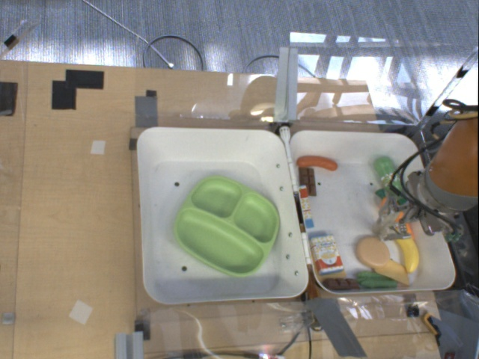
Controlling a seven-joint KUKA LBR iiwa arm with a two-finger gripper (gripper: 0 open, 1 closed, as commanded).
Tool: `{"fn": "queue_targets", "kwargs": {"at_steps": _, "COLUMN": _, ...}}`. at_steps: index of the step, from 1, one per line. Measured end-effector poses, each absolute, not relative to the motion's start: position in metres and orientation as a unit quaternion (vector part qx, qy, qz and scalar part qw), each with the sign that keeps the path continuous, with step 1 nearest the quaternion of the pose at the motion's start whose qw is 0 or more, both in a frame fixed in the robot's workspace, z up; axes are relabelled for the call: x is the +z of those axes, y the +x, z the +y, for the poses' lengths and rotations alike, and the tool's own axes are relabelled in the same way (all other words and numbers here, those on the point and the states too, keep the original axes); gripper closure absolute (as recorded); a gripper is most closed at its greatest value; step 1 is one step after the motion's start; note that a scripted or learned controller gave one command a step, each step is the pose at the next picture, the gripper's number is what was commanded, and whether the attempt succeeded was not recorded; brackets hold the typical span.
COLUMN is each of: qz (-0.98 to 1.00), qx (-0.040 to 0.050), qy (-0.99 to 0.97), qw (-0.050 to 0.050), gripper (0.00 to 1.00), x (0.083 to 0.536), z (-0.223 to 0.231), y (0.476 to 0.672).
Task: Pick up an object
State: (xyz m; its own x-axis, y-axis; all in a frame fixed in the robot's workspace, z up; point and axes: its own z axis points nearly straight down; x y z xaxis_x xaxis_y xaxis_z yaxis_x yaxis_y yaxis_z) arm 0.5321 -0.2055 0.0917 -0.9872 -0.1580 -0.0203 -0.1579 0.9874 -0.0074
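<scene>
From my remote station I observe the gripper low inside the right bin, near that bin's right side, with the grey arm and its orange band entering from the right edge. I cannot tell how far the gripper is open, nor whether it has hold of anything; cabling and shadow obscure that area.

Items noted relative to the gripper:
- A banana lies just below and slightly right of it.
- A tan rounded toy sits just below and to its left, touching the banana's lower end.
- A dark green piece lies further below, along the bin's near wall, with a brown bar to its left.
- A green object lies above it.
- A sausage is well up and to the left.
- A small printed carton sits well to the left, slightly lower.

Far to the left of the gripper, the left bin holds a green divided plate. Both bins rest on the wooden worktop.
</scene>
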Motion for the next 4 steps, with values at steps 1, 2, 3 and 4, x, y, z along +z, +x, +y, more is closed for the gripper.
{"fn": "queue_targets", "kwargs": {"at_steps": 1, "qz": 0.997, "qx": -0.0023, "qy": -0.078, "qw": 0.013, "gripper": 1.0, "x": 0.217, "z": -0.158, "y": 0.61}}
{"fn": "queue_targets", "kwargs": {"at_steps": 2, "qz": 0.985, "qx": -0.0007, "qy": -0.172, "qw": 0.002, "gripper": 1.0, "x": 0.161, "z": -0.188, "y": 0.493}}
{"fn": "queue_targets", "kwargs": {"at_steps": 3, "qz": 0.996, "qx": -0.0009, "qy": -0.085, "qw": 0.007, "gripper": 1.0, "x": 0.24, "z": -0.13, "y": 0.529}}
{"fn": "queue_targets", "kwargs": {"at_steps": 4, "qz": 0.986, "qx": 0.0002, "qy": -0.167, "qw": 0.0, "gripper": 1.0, "x": 0.151, "z": -0.193, "y": 0.53}}
